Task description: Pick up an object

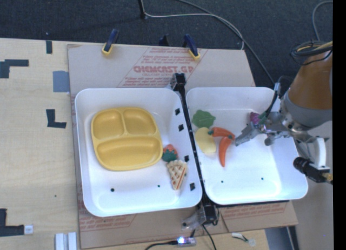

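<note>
A white bin on the left (86,151) sits on a brown cardboard sheet (157,71). Inside it lies a yellow plate (126,138) with three parts, toward the far left of the bin. Just right of the plate is a small toy with red and green on it (170,151). Right below that, nearer to us, lies a toy waffle slice (177,175) shaped like a triangle. It is close to the wall between the two bins.

Two blue and yellow clamps (110,42) (191,47) pinch the far edge of the cardboard. A black cable (189,11) runs over the dark floor behind them.

The white bin on the right (254,184) touches the left one along a black strip. In its far left part is a green leafy toy (203,118). Just in front of it lies a pale yellow toy (205,141). Beside that, to the right, are two orange toy carrots, one lying sideways (221,133) and one pointing toward us (223,151). They meet at a corner, like the letter L.

The gripper (246,134) hangs over the right bin, just right of the sideways carrot. Its thin grey fingers (239,137) point left and down at the carrots, with the tips close together. Nothing is between them. A small purple thing (254,118) shows on the gripper near the wrist. The grey arm with its orange band (312,87) comes in from the right.
</note>
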`<state>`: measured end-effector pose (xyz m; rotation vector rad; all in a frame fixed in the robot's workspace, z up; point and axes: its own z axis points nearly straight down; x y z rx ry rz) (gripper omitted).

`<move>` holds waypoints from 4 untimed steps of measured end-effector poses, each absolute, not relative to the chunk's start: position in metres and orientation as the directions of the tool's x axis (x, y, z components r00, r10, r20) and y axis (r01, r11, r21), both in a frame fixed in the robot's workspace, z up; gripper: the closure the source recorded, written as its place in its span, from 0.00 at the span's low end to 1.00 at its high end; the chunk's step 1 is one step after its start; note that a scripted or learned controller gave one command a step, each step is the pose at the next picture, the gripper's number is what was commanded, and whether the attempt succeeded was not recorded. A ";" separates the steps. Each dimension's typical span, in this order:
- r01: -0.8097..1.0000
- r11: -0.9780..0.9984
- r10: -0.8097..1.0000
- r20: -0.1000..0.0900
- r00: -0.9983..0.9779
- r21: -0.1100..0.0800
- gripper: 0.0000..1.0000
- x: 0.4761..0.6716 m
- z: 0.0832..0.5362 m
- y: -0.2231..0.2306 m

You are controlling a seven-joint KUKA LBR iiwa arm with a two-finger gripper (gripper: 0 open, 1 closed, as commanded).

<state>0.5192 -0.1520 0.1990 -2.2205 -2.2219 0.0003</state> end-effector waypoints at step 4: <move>1.000 -0.001 1.000 -0.001 0.001 0.004 0.00 0.575 0.157 -0.110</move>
